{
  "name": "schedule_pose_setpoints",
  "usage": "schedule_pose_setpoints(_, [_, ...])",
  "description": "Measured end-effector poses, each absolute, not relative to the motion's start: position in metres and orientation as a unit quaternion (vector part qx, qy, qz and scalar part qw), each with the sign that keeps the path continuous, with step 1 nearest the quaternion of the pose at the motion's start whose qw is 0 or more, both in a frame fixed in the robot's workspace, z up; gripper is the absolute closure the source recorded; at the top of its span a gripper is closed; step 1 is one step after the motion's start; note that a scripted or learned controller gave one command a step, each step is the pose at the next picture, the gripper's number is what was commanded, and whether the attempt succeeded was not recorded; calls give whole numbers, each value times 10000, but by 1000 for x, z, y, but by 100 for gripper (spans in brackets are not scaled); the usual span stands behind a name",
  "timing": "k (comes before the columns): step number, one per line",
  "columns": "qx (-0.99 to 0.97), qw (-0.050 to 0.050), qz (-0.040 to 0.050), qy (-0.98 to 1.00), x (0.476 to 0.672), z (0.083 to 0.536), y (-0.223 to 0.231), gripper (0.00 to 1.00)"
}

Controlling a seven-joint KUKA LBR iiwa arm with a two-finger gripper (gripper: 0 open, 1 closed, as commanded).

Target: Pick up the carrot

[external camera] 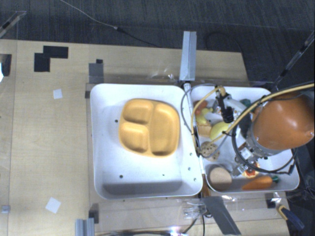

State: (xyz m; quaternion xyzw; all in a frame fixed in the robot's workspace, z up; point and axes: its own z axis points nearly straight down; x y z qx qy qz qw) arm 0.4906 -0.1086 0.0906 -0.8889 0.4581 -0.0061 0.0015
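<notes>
Camera view: the carrot (257,182) lies in the near right corner of the right bin (290,185), beside a brown potato (220,176). The gripper (246,167) hangs just above the carrot's left end; jaws' state cannot be told. Left bin (103,146) holds a yellow divided tray (149,127)

A: How much of the carrot (258,183) can you see?
B: Its left end is tucked under the gripper (247,167). Whether the fingers stand open or closed, I cannot tell.
A: And the arm (283,123)?
B: Cut off at the right edge; its orange bulk hides the bin floor (224,159) beneath it
</notes>
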Motion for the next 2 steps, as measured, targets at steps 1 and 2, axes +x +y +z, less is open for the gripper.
schedule_pose_setpoints(1, [-9225, 13, -68, 3860, 491, 89, -197, 100])
schedule_pose_setpoints(2, [-9941, 12, -41, 1087, 512, 90, -161, 100])
